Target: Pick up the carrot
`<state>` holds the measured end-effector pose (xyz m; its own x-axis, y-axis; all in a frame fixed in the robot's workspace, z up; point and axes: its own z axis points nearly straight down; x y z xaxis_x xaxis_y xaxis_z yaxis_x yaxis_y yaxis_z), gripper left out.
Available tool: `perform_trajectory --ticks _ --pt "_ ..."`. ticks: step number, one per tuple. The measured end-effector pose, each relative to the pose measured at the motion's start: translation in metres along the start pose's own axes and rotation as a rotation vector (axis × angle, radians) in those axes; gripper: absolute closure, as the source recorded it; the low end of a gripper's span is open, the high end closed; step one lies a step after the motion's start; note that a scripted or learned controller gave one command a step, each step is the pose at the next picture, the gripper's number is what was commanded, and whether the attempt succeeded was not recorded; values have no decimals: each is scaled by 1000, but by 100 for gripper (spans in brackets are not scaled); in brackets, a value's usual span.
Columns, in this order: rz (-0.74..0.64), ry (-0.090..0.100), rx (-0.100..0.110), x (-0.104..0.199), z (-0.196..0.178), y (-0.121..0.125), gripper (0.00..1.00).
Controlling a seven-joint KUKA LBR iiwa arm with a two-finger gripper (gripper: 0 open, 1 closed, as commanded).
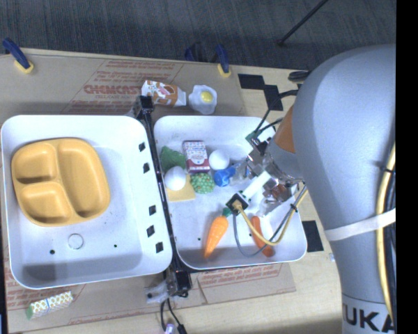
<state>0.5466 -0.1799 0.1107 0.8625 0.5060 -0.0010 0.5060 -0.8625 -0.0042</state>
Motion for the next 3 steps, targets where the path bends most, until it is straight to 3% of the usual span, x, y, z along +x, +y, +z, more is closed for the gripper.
perform_trajectory --ticks 1,2,3 --pt "46 -2 5 -8 3 -90 0" --pt "265 -3 6 -19 -10 -108 0" --pt "323 -1 2 -9 -4 -90 0"
